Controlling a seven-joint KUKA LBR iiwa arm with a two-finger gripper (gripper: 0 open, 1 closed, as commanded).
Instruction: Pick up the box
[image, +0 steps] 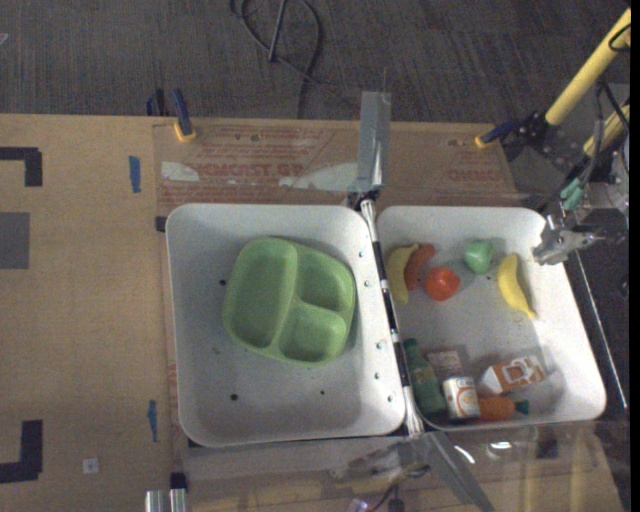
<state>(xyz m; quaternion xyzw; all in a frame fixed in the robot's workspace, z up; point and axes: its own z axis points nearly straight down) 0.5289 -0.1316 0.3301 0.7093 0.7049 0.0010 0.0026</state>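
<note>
Leftmost, a green divided plate (291, 299) lying in the left bin (200, 400), away from the job. Further right, in the right bin (585, 385), the box (460, 397), seemingly a small orange-and-white carton, low in the frame, touching a green bottle (424, 378) on its left and crowded by a larger carton (514, 374) on its right. Risky from here: closing on the wrong carton, or nudging the neighbours and slipping off, given that tight packing. At the frame's right edge, the gripper (556, 244) hovering over the bin's upper right rim near a banana (514, 284), well apart from the box, holding nothing; open or closed, cannot tell.
</note>
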